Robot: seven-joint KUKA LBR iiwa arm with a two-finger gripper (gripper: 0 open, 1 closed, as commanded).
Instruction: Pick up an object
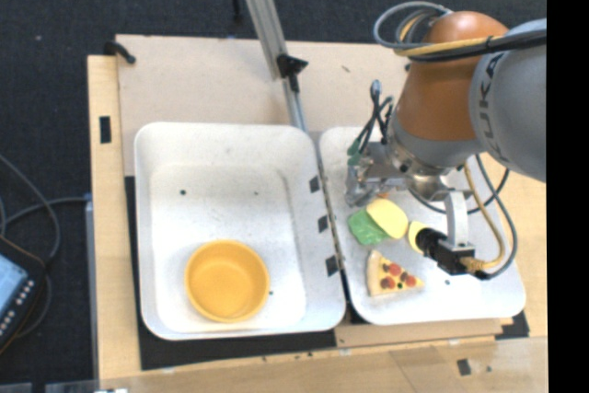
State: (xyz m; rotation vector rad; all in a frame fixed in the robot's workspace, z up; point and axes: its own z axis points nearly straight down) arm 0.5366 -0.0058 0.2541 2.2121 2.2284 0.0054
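Writing: part of white "KUKA" lettering on the grey arm housing, top right, only partly legible. No other labels readable.

Counts: two white bins, one orange bowl, one pizza slice toy, one yellow-and-green item, one arm.

Gripper [368, 189] is low over the right bin [502, 294], at that bin's left side close to the divider between bins; whether its fingers are wide or narrow I cannot tell, the wrist blocks them.

Yellow-and-green item [379, 223] lies just below and slightly right of the gripper, very near or touching, unclear which. Pizza slice toy [392, 274] sits further below the gripper, apart from it. Orange bowl [227, 280] is well off to the gripper's left and below, in the left bin [221, 161], upright.
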